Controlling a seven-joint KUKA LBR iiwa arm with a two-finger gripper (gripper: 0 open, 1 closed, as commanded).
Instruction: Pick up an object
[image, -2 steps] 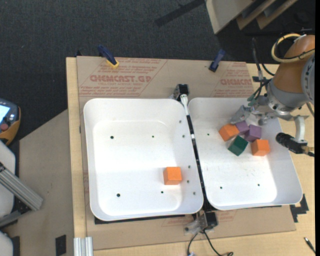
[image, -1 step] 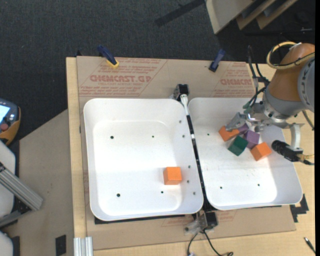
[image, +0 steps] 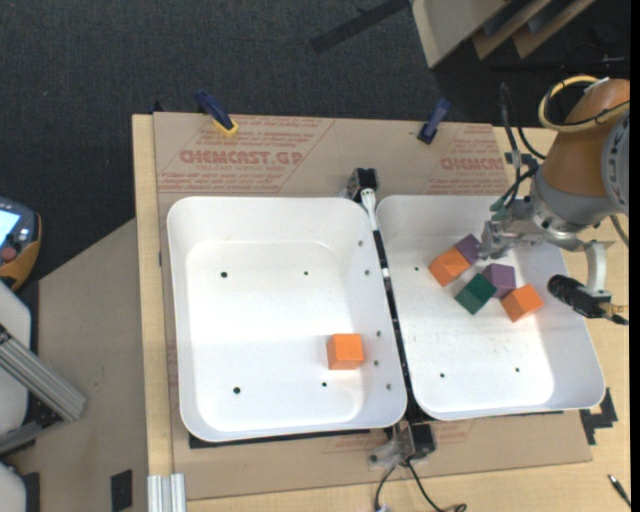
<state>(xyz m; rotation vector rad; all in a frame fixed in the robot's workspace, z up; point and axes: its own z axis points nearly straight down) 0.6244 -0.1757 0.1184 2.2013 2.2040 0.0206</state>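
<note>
The right bin (image: 500, 395) holds a cluster of small blocks: an orange block (image: 449, 266), a purple block (image: 468, 248), a green block (image: 476, 293), a second purple block (image: 500, 276) and another orange block (image: 521, 301). One orange cube (image: 345, 351) lies alone in the left bin (image: 200, 300). My gripper (image: 494, 243) is down in the right bin at the top of the cluster, just right of the purple block and above the second purple one. The wrist hides its fingertips.
The two white bins sit on a cardboard sheet (image: 260, 140) held by blue clamps (image: 216, 114) at the back. A black divider clip (image: 364, 184) sits between the bins. A black fitting (image: 577, 294) juts over the right bin's right rim.
</note>
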